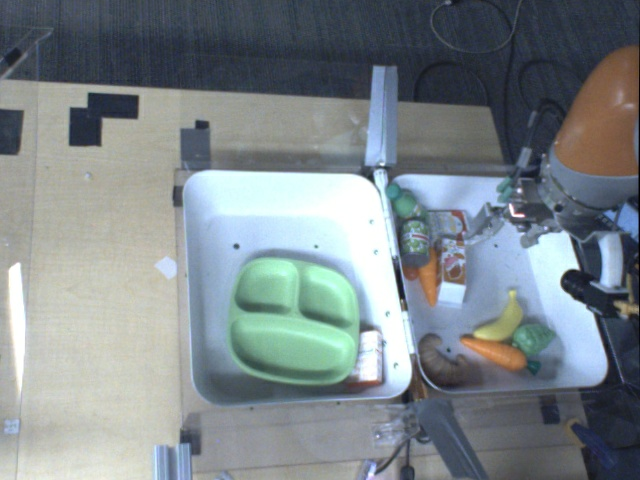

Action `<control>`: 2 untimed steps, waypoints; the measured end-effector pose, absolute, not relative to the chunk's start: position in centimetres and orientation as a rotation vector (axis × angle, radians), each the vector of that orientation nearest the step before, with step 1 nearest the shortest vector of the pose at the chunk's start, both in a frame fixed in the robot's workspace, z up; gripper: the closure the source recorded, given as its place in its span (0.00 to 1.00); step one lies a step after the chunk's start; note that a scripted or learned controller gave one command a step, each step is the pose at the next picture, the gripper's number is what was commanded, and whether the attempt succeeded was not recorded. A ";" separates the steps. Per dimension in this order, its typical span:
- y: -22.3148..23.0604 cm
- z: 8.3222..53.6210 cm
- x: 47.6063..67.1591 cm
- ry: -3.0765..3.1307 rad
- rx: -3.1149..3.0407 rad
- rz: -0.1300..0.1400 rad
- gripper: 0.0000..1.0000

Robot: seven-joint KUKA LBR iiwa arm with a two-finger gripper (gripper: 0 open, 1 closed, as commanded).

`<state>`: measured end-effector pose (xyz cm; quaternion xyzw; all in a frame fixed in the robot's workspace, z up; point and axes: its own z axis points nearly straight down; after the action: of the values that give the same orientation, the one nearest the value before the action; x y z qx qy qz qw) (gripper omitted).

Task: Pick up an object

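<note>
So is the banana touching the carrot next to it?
Touching. The camera view shows the banana lying with its lower end against the carrot in the right bin, with no white floor between them.

Pale wooden bench top (pixel 90 298), black marker patches (pixel 100 116) at left, dark ribbed floor (pixel 250 18) beyond, looping cable (pixel 478 23)
</note>
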<state>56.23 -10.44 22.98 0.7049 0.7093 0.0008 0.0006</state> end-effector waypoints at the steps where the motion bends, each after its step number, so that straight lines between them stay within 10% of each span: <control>1: -11.1 16.7 57.8 2.466 1.943 0.003 0.00; 2: -9.8 12.5 58.7 2.346 2.079 0.008 0.00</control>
<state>58.75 -9.78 12.49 0.6633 0.7483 0.0025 0.0036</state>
